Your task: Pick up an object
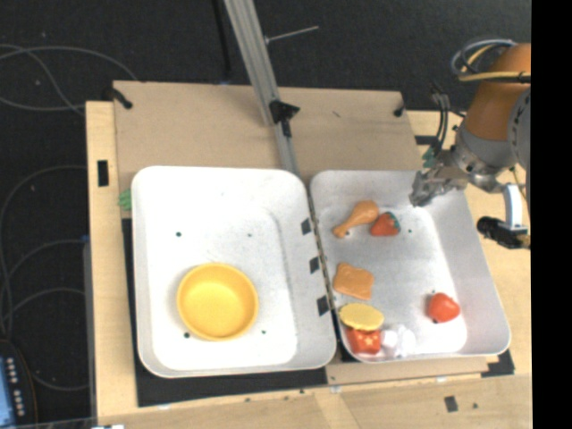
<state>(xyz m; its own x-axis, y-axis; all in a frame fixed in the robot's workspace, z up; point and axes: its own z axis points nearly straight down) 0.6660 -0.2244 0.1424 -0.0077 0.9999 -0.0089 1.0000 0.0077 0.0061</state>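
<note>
Arm over the far right edge of the right bin, toys scattered below.

Camera view: the gripper (pixel 424 191) hangs above the right bin (pixel 465 239); its opening cannot be told, and nothing shows in its grasp. Near it lie a drumstick (pixel 356 219) touching a strawberry (pixel 385 225); nearer, toast (pixel 353 281), a tomato (pixel 443 307), a burger (pixel 362 317). The left bin (pixel 223 204) holds a yellow bowl (pixel 217 301).

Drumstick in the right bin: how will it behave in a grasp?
The drumstick looks like rigid, probably light toy plastic. Its tapered shape may slip or pivot. It touches the strawberry, so a push would likely nudge both.
</note>
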